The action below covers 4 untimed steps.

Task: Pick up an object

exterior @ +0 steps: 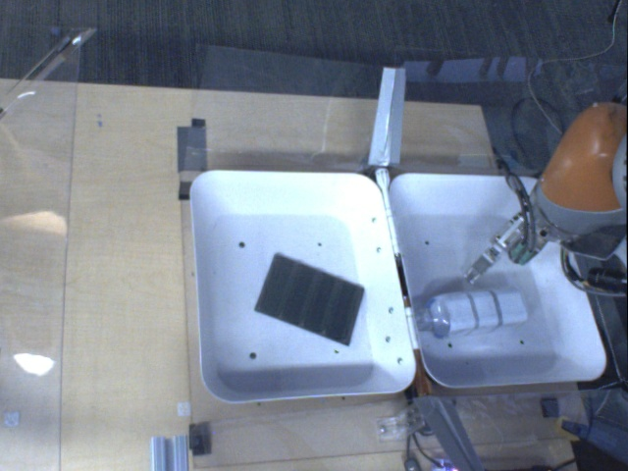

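Clear bottle lying in right white bin on wooden bench, hand just above, grip state unclear

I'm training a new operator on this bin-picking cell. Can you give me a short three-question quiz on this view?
1. True or false: the dark ribbed rectangular pad lies in the left white bin.
2. Which bin holds the clear plastic bottle lying on its side? A) left B) right
3. Fill in: the pincer is ___ the bottle, not touching it.

Key: 1 true; 2 B; 3 above
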Each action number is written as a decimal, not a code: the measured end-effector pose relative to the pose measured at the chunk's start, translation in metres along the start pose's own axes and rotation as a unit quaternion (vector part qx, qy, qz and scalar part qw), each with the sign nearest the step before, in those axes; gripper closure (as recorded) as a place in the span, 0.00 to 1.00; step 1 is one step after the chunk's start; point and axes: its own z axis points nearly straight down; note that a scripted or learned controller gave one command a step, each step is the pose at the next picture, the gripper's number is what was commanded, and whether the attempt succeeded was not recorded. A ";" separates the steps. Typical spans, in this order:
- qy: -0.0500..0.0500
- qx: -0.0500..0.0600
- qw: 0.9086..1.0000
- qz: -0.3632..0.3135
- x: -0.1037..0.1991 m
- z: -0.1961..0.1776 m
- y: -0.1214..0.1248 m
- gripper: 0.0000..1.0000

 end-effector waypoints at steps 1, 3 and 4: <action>0.002 0.001 0.998 -0.059 0.038 -0.011 -0.021 0.00; 0.000 -0.001 0.999 0.037 0.039 0.007 0.095 0.00; 0.001 0.001 0.997 0.072 0.115 -0.091 0.034 0.00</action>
